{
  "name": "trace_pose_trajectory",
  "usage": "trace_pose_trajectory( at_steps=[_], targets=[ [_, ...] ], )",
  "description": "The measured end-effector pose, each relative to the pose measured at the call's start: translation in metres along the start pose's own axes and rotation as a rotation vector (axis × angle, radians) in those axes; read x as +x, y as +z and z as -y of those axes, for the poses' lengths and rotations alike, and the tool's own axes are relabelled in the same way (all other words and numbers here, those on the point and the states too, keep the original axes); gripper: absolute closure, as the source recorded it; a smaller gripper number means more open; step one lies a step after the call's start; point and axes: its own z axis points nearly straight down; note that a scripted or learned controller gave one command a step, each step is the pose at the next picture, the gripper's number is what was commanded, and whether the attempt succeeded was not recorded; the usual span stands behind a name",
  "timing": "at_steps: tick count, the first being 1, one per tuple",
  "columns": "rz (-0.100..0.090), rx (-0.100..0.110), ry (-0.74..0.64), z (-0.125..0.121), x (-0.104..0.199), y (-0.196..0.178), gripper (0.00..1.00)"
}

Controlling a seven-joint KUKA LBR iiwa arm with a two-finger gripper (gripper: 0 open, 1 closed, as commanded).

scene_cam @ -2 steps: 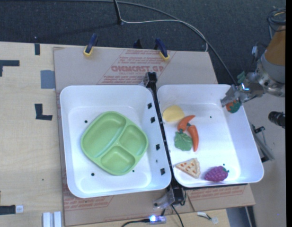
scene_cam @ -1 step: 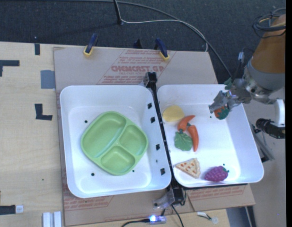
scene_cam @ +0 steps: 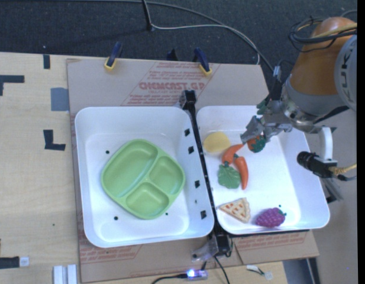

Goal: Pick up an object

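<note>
Five toy foods sit in my right bin [scene_cam: 300, 185]. My claw [scene_cam: 257, 139] hangs over its upper part, seemingly pinching something small, red and green. Carrot [scene_cam: 238, 161] lies just down-left of it, long axis running diagonally.

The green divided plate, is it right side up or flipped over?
Right side up: the green divided plate lies flat in the left bin, its three hollow compartments facing up.
</note>
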Motion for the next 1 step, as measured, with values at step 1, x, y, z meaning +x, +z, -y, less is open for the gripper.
trace_pose_trajectory(
  at_steps=[1],
  targets=[
    [0.0, 0.0, 0.001, 0.0075, 0.0495, -0.0052, 1.0]
  ],
)
